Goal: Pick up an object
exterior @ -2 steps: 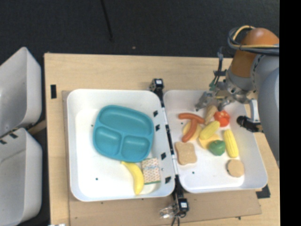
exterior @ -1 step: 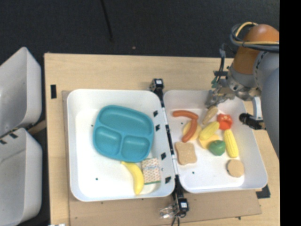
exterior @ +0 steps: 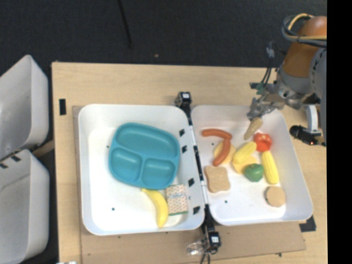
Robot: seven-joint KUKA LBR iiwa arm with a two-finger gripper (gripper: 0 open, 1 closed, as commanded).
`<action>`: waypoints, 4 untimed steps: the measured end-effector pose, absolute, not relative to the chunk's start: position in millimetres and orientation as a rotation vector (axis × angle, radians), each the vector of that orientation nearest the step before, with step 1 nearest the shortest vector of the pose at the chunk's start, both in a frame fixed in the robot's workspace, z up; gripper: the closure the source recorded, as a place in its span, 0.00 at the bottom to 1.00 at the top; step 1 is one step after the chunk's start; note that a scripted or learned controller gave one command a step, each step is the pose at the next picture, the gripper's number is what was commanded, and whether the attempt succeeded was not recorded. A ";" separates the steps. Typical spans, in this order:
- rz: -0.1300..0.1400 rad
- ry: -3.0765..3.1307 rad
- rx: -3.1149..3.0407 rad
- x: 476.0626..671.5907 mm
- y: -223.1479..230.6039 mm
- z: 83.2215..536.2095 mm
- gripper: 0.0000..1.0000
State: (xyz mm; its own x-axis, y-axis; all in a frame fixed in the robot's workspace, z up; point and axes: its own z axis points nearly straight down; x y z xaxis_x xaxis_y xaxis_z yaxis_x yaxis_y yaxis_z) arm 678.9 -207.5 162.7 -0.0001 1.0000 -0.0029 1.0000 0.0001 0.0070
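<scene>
Right bin [exterior: 294, 164]: tan stick [exterior: 253, 128] tilted, near-vertical.

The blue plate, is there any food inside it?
No food shows in the blue plate; its three compartments look bare. The banana lies just outside its near edge in the left bin. Anything beneath the plate is covered.

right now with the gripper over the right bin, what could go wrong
The gripper hangs by a small tan piece near the right bin's far wall; a grab so close to the wall could miss or scrape it. The red tomato, corn cobs and green pepper crowd together, so closing fingers could nudge neighbours or pinch two things.
</scene>
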 end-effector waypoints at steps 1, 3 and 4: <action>0.006 2.220 2.212 682.1 -199.2 215.1 1.00; 0.003 2.225 2.214 661.1 -155.8 255.0 1.00; 0.000 2.227 2.217 643.5 -112.9 242.4 1.00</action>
